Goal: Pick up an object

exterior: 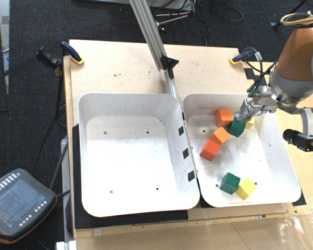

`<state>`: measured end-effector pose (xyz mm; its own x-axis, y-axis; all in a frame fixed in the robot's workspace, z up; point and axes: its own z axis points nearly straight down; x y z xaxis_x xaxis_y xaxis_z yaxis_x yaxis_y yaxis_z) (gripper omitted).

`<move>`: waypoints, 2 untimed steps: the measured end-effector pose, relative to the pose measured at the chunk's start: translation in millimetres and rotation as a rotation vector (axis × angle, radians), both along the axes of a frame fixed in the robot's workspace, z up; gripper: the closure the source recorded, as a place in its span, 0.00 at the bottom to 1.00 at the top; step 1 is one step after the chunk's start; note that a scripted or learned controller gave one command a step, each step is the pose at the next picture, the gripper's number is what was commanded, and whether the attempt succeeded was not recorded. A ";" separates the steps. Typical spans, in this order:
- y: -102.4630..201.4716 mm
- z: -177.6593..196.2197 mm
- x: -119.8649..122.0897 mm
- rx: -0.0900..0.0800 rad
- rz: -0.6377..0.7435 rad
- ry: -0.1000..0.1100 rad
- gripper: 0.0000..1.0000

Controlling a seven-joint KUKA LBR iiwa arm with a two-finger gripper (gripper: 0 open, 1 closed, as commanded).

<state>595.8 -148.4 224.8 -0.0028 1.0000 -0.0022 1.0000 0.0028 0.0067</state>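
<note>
Hand: the gripper [243, 118] reaches in from the right over the right bin [281, 155], low at its far side.
Hand state: the fingers are pinching a green block [237, 127], which shows between the tips and sits tilted, apparently raised off the bin floor.
Task thing: that green block, right at the fingertips, with a bit of yellow [249, 124] just beside it on the arm's side.
Close by: an orange block [224, 117] just left of the hand, touching or nearly touching the green one.
Below the hand: two more orange blocks [215, 143] in a slanting row, near.
Farther off: another green block [230, 183] and a yellow block [245, 188] side by side at the near edge, well apart from the hand.
Handling: I judge the block light, stiff and smooth-faced; not fragile, but it could twist out of a corner grip.
Where to hold: two flat opposite faces, squarely, not across edges.
Risk: the tilt suggests the hold is off-square.
</note>
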 end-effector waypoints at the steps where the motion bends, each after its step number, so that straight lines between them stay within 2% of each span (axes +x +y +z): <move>1: 46.6 7.3 7.1 0.003 0.004 0.004 1.00; 2: 107.8 11.2 27.8 0.004 0.007 0.003 1.00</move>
